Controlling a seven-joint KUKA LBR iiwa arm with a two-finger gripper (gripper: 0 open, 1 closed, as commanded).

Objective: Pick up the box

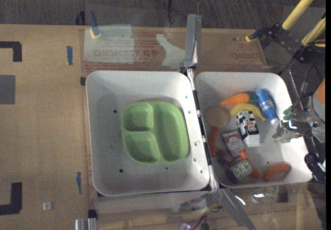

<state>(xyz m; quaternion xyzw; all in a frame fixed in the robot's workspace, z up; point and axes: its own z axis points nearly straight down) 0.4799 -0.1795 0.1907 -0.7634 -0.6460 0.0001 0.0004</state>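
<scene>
The box (247, 126) is crowded by a banana (247, 110) and bottle (267, 104); a neighbour could be caught instead. The state of the claw (290, 129) cannot be told.

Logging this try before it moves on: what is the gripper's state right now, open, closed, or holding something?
Gripper: at the right edge of the right bin, nothing seen between its fingers; open or closed cannot be told.

Arm (321, 94) cut off by right picture edge, orange band partly visible. Gripper (287, 129) at right bin (258, 80) right rim: finger state unreadable, blurred. Small carton (232, 143) print illegible. Dark item (223, 157) near bin's left wall half buried, unidentifiable.
</scene>
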